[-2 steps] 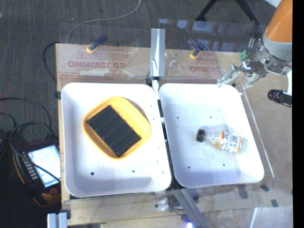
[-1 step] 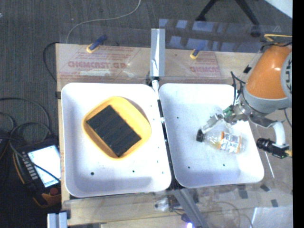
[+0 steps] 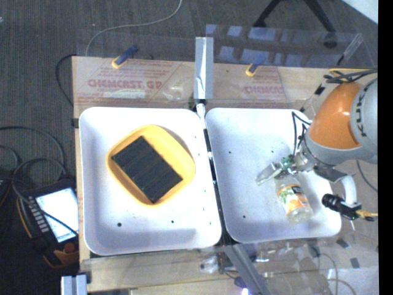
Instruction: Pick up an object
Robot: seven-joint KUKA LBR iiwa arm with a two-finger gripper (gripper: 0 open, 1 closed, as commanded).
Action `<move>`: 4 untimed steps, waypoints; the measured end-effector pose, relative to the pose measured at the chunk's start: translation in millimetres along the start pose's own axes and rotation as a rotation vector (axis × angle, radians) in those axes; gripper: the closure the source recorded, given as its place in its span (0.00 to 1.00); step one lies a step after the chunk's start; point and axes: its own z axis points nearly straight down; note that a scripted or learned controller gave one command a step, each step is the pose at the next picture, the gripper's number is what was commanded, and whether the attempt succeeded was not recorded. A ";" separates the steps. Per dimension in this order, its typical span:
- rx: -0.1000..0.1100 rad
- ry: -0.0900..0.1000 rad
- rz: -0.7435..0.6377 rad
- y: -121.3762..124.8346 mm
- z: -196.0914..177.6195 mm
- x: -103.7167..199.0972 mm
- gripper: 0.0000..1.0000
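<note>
over the right bin [image 3: 245,165] the gripper [image 3: 274,171] hangs low, fingers spread with nothing between them. just beside it, toward the near right corner, lies a small bottle [image 3: 293,200], long axis running from the fingers toward that corner.

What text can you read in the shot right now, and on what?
"CHEMCAST GP": red print on the protective film of the clear sheet behind the left bin.
Red print on the right sheet: too blurred.
Bottle label: too small.
</note>
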 end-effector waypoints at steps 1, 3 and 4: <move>0.006 0.019 0.271 29.1 0.0 -36.4 0.00; -0.006 0.008 0.333 -8.4 -2.1 -24.8 0.00; -0.006 0.004 0.334 -9.2 -10.0 -26.5 1.00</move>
